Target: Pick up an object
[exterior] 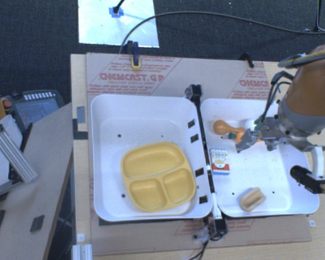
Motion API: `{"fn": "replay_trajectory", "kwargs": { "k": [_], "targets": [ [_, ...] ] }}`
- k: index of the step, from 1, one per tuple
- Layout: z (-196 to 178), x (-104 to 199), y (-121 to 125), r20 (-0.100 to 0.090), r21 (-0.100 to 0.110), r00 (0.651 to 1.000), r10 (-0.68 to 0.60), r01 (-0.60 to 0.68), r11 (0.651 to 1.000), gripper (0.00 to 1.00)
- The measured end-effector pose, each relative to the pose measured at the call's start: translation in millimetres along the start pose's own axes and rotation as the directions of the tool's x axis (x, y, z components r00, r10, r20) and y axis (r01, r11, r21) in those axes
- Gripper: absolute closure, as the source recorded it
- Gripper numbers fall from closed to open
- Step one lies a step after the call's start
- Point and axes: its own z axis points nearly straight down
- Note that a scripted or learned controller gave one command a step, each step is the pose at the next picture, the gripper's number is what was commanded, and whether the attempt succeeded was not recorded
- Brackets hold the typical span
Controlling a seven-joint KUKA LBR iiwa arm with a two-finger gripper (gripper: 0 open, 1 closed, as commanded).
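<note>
stage: reaching, nothing lifted | gripper (pixel 248 138) low in right bin (pixel 300 196), just beside orange spoon (pixel 227 128); I can't tell its opening or any hold | small carton (pixel 220 161), bread roll (pixel 252 199) untouched | left: grasp, lift

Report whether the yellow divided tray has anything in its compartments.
Empty. The yellow divided tray lies flat in the left bin, and all three compartments show bare yellow plastic, nothing resting in them.
</note>
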Motion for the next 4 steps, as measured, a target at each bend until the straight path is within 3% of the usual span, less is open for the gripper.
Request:
{"fn": "replay_trajectory", "kwargs": {
  "k": [1,3,4],
  "targets": [
    [-5.7,0.1,2.4,0.002,-0.012,1.0,-0.002,0.002,1.0,0.0],
    [115.5,-7.8,12.7,0.0,-0.007,1.0,0.0,0.0,1.0,0.0],
    [137.2,-6.9,15.7,-0.003,-0.014,1.0,-0.001,0.001,1.0,0.0]
  ]
}}
